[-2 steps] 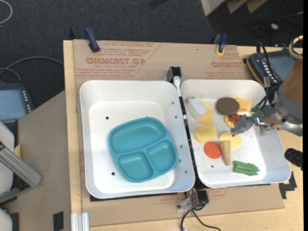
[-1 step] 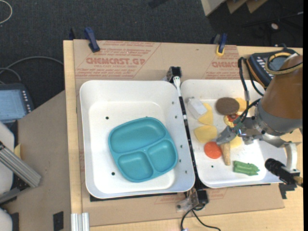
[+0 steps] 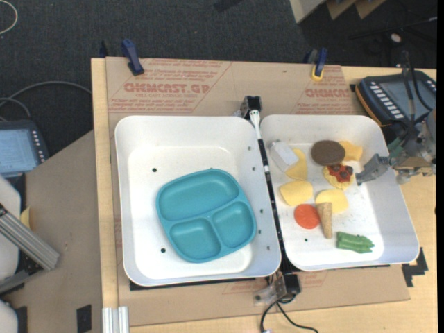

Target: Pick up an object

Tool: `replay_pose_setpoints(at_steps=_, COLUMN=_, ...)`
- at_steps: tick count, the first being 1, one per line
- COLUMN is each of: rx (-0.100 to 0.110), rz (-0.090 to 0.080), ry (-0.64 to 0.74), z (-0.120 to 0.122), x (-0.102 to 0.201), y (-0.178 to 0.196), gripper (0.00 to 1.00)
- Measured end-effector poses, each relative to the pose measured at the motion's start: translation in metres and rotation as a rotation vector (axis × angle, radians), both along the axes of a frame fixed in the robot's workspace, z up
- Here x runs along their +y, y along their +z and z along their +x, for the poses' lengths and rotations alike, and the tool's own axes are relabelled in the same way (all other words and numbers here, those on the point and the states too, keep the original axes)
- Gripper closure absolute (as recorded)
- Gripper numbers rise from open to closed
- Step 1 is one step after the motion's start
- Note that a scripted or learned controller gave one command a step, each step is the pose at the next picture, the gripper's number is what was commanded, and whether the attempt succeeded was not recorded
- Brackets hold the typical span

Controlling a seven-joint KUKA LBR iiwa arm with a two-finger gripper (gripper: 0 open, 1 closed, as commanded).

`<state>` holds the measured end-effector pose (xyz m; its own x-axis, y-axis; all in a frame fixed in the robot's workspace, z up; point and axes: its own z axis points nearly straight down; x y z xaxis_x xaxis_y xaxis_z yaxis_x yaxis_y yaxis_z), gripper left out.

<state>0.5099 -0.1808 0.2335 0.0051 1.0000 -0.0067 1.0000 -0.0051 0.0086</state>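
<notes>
Gripper (image 3: 366, 172) hangs at the right bin's (image 3: 395, 245) right side, finger state impossible to tell, just beside the red-topped yellow toy food piece (image 3: 340, 175) lying near the brown patty (image 3: 327, 152).

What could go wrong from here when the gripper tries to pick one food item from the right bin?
1. The food lies crowded: the brown patty, yellow pieces and cone touch or nearly touch, so the fingers may push neighbours or close on two things.
2. The gripper sits low at the pile's right edge; moving sideways could scatter the items.
3. The green piece lies near the bin wall, which may block a finger.
</notes>
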Motion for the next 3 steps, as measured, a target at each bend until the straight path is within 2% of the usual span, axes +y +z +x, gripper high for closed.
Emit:
replay_pose_setpoints(at_steps=1, rx=0.001, rz=0.007, ry=0.012, z=-0.03, x=0.068, y=0.062, gripper=0.0)
replay_pose_setpoints(at_steps=2, rx=0.003, rz=0.005, ry=0.006, z=-0.029, x=0.065, y=0.069, gripper=1.0)
replay_pose_setpoints(at_steps=3, rx=0.015, rz=0.01, ry=0.01, z=-0.031, x=0.119, y=0.022, gripper=1.0)
